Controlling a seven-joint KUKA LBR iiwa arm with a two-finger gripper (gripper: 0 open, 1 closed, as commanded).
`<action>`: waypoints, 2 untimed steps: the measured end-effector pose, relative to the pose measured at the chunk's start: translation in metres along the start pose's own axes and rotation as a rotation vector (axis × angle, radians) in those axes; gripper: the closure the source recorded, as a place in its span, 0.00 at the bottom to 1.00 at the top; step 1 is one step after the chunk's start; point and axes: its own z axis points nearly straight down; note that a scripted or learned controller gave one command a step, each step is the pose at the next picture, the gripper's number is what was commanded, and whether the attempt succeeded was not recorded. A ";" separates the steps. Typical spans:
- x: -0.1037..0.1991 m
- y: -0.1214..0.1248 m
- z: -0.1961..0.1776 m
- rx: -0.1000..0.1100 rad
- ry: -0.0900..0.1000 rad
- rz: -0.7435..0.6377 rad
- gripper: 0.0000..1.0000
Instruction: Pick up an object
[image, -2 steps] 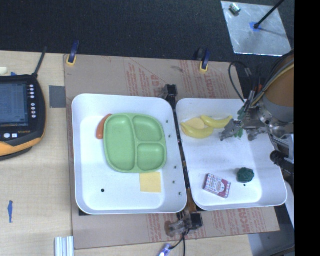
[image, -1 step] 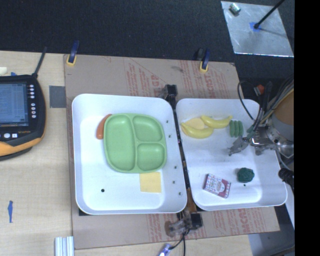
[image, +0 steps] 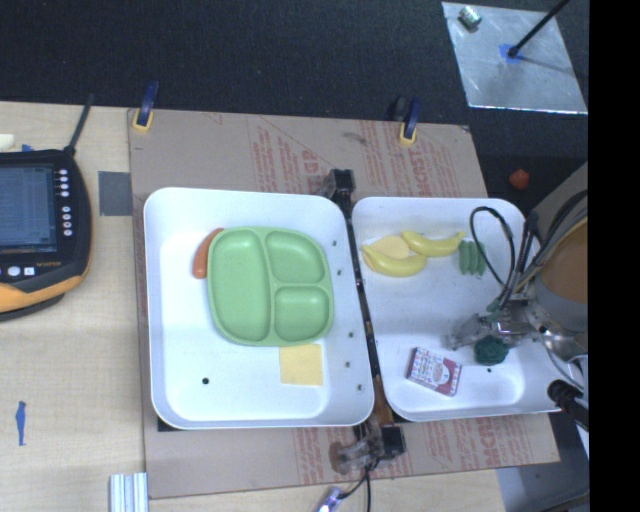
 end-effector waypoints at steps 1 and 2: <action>-0.001 0.000 -0.010 0.001 -0.002 -0.003 1.00; 0.052 0.034 -0.070 -0.003 -0.001 -0.003 1.00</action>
